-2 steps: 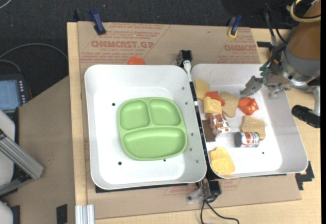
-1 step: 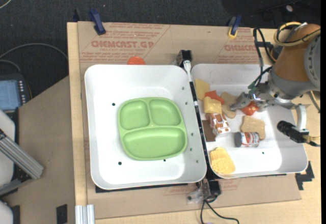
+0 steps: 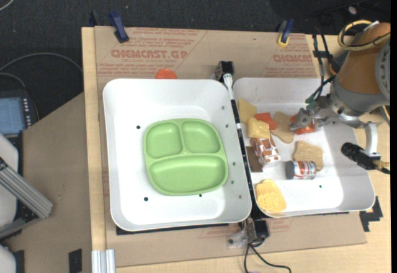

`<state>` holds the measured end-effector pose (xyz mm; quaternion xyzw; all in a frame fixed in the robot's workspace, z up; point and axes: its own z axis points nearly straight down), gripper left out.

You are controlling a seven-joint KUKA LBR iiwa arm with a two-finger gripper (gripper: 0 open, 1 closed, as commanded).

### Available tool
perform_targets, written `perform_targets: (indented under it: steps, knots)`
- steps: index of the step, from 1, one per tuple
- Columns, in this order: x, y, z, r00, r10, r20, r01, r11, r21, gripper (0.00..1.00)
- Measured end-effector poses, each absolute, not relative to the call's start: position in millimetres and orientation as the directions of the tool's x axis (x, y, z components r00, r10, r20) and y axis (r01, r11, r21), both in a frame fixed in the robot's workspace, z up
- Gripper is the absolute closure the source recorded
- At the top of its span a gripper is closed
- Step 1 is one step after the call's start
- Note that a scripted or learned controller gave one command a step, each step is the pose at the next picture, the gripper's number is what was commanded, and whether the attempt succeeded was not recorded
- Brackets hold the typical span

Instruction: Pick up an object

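The right bin point(image 3: 347, 194) holds several toy foods. A yellow wedge point(image 3: 247, 110), a red piece point(image 3: 263, 118) and a tan block point(image 3: 259, 129) lie near its left wall. A flat tan piece point(image 3: 283, 127) rests just left of my gripper point(image 3: 303, 121), which is lowered into the back of this bin. Nothing shows between its tips. In front of it lie a tan bread slice point(image 3: 308, 152) and a small red-and-white can point(image 3: 302, 170) on its side. A red-and-white carton point(image 3: 268, 152), a brown bar point(image 3: 254, 159) and a yellow waffle-like piece point(image 3: 270, 196) sit further front-left.
The left bin point(image 3: 124, 191) carries a green divided plate point(image 3: 185, 157). A raised divider point(image 3: 239, 141) separates the two bins. Bare white floor shows in the right bin's front-right part. Blue clamps point(image 3: 118, 25) hold the cardboard base at the back.
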<state>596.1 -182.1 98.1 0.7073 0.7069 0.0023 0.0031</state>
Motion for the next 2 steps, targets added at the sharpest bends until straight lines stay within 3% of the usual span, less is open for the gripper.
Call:
perform_targets:
  steps: [1,2]
  knots:
    - [612.2,-102,88,-0.006,1.0,-0.003,1.0,0.006,0.007,1.0]
    - [559.1,-58,218,-0.005,1.0,0.001,1.0,0.005,0.012,1.0]
